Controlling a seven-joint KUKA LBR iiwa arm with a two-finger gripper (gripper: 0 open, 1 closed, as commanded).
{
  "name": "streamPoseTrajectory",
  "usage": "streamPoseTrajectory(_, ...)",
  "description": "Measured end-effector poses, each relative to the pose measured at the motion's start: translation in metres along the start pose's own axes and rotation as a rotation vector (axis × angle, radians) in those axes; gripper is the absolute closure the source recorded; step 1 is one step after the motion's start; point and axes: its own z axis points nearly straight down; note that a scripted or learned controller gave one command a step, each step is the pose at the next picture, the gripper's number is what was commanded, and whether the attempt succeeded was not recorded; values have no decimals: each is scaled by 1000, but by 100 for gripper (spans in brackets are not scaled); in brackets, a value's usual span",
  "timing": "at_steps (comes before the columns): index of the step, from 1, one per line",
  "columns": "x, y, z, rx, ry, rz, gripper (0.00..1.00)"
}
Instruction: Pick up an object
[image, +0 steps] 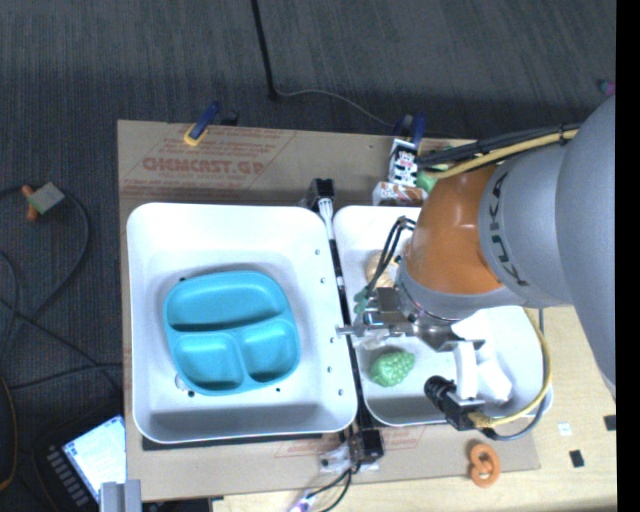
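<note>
Green knobbly thing (392, 367) sits in the right bin (440, 410) just under the gripper (375, 325), looks light and squishy, I'd pinch its middle; claw state, can't tell.

We read 2 texts. On the brown board (240, 160) beneath the bins, faded red capitals spell roughly "CHEMCAST GP". On the grey arm (530, 230), dark letters give part of "KUKA". Other labels are too small to read.
</note>
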Motion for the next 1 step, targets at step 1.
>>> streamPoseTrajectory(1,-7,0,0,-1,1,-1,100)
